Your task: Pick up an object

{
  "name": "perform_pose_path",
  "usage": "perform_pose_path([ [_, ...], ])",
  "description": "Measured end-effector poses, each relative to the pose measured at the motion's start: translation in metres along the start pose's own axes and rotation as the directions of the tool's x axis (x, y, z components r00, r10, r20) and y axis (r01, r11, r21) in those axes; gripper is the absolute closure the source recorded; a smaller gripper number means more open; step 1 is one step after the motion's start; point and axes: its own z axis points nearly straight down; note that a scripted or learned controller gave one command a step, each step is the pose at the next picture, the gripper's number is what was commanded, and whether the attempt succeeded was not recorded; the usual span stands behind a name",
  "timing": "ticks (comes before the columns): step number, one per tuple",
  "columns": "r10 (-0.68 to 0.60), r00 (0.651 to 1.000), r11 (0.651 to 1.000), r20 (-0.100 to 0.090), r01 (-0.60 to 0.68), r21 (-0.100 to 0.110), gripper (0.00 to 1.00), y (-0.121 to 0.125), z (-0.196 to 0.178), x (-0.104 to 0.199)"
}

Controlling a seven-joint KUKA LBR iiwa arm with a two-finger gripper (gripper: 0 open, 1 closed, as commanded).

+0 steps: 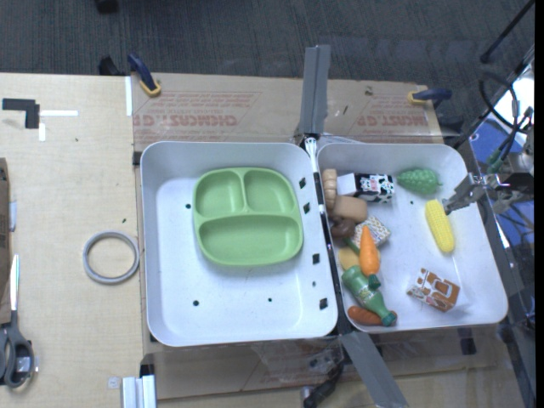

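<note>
Bench with two white bins; toys crowd the right bin [489, 262], a green plate [248, 215] sits in the left one. Corn [439, 225] lies near the right wall, apart from the rest, so take that. Gripper [459, 198] is just beside its top end; can't tell its state from here. Come straight down across the cob's short axis. Watch the right wall; open floor is left of the cob.

A roll of tape [110, 256] lies on my wooden bench [59, 194], well left of the left bin. Scissors [14, 349] rest near the bench's left edge, below the tape. Blue-and-yellow clamps [144, 75] [429, 97] pin cardboard [212, 113] behind the bins.
</note>
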Motion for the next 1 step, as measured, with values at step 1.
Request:
perform_pose_path([
  [1, 0.351, 0.936, 0.936, -0.001, -0.351, 0.002, 0.00, 0.0490, 0.1202, -0.0053],
])
